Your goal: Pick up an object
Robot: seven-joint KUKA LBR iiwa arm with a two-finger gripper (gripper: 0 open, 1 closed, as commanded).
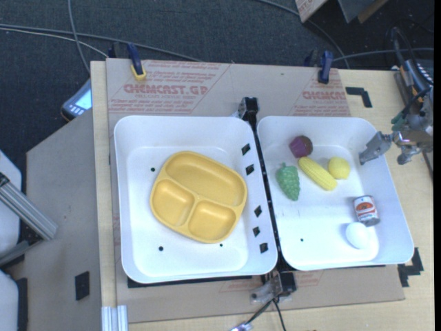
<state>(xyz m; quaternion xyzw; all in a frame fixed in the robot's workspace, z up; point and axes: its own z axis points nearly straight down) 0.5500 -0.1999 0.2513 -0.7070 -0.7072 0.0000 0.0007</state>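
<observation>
The right bin [386,250] holds several small items: a dark purple fruit [300,145], a yellow corn cob [317,173], a lemon [338,167], a green bunch of grapes [289,182], a small red-labelled can [366,210] and a white egg [358,236]. My gripper [387,150] hovers over the bin's upper right rim, to the right of the lemon. It is open, its fingers spread with nothing between them.
The left bin [131,185] carries a yellow compartment plate [198,196]. A black divider with clips [256,185] runs between the bins. Two clamps [137,65] hold a cardboard sheet at the back. Cables lie on the dark floor behind.
</observation>
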